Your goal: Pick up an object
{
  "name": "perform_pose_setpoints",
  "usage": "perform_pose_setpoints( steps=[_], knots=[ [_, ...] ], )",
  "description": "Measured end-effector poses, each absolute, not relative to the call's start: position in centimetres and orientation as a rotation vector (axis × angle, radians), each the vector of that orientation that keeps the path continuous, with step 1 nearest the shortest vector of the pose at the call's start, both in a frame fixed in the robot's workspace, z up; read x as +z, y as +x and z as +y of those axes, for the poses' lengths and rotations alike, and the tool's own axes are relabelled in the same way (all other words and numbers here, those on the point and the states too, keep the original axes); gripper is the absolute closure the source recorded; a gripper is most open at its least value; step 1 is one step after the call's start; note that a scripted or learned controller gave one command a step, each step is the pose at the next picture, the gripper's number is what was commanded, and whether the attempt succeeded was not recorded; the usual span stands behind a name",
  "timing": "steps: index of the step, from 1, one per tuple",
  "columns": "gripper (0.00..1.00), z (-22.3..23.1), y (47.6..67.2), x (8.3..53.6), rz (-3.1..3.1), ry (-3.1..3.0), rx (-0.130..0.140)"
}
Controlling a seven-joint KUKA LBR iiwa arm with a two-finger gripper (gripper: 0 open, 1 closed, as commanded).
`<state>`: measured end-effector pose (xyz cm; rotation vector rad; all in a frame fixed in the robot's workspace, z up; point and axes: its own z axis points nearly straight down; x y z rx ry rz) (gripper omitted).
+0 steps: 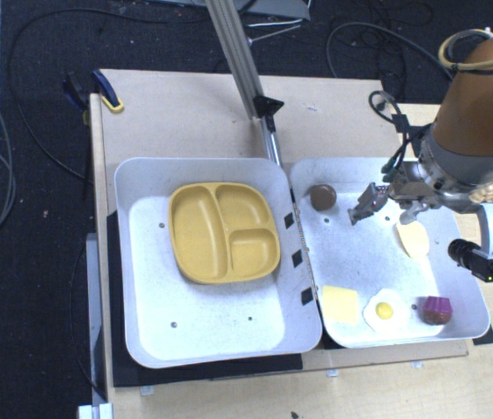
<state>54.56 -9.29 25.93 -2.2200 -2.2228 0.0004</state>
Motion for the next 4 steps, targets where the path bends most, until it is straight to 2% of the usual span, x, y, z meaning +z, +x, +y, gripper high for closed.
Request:
perform_pose_setpoints(
  steps=[1,3,4],
  knots=[
    [0.00,-8.4,54.1,21.1,-2.218,-2.219,0.004],
    [0.00,-9.4,53.6,11.4,-2.217,-2.220,0.005],
    [1.00,-9.4,53.8,12.7,-2.219,-2.224,0.000]
  ],
)
